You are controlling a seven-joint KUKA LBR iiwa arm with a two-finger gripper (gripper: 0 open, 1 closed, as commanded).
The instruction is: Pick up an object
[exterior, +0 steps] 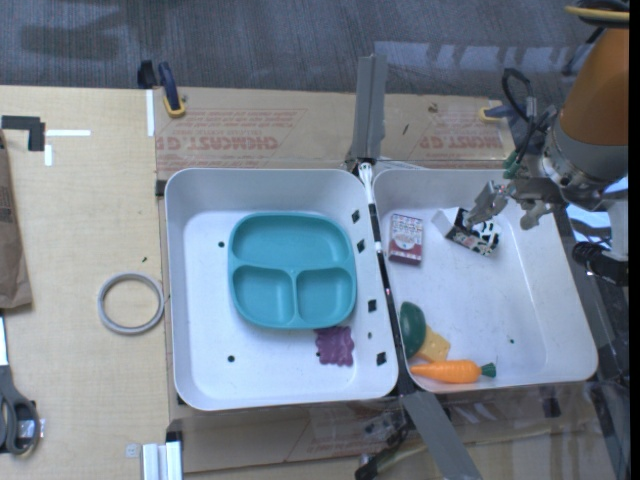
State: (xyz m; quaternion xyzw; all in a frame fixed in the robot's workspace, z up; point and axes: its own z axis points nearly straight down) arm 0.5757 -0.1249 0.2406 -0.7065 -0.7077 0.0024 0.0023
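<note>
My gripper [508, 208] hangs over the back of the right bin [560, 298], below the grey wrist and orange band. It is open, with nothing between its fingers. A small black-and-white object [476, 236] lies on the bin floor just below and left of the left fingertip [488, 204]. A red-and-white box [405, 238] stands further left near the divider. At the bin's front lie a green item [412, 320], a yellow piece [436, 346] and an orange carrot [448, 371].
The left bin [190, 268] holds a teal divided plate [293, 270] and a purple grape bunch [335, 345]. A grey ring [131, 302] lies on the wooden bench to the left. Cables run beside the arm at the right.
</note>
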